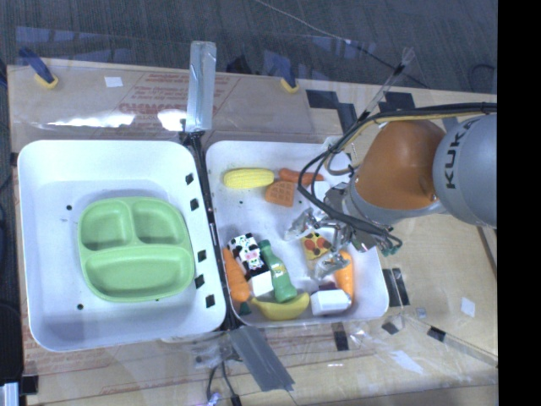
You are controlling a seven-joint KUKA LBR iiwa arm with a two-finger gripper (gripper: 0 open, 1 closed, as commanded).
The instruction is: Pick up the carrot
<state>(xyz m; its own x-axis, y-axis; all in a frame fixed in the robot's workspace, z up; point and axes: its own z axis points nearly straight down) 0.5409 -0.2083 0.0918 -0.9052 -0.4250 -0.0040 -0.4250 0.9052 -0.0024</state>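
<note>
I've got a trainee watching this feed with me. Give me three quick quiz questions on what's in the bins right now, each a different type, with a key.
1. True or false: the green divided plate sits in the left bin.
2. Multiple choice: the corn cob lies in which part of the right bin? A) near edge B) far left corner C) right wall
3. Fill in: the carrot along the right bin's left wall lies beside the black-and-white ____ toy.

Key: 1 true; 2 B; 3 cow. Note the gripper hangs over the right side of the right bin, near a second carrot.
</note>
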